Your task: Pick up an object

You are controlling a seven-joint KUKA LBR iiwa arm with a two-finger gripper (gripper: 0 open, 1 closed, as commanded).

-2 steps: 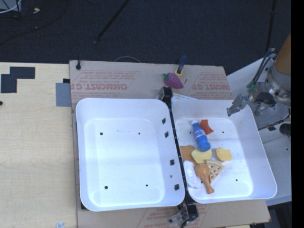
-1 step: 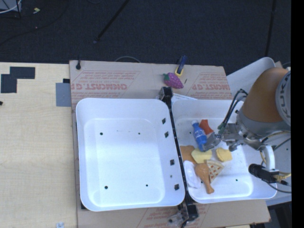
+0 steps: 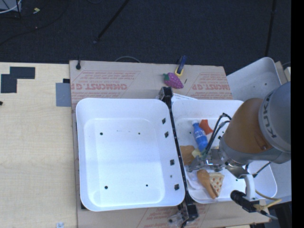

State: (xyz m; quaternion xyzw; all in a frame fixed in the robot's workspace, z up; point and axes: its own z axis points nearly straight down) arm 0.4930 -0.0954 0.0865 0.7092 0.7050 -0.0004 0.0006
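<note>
You see arm (image 3: 251, 127) over right bin (image 3: 190, 103), above blue bottle (image 3: 200, 136) and pizza slice (image 3: 211, 183); jaws' state unclear.

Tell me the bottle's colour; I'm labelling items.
Blue, seen in the camera view: the bottle lies in the right bin.

Left bin (image 3: 90, 127) open — right bin (image 3: 185, 109) crowded by arm (image 3: 251, 127).
</note>
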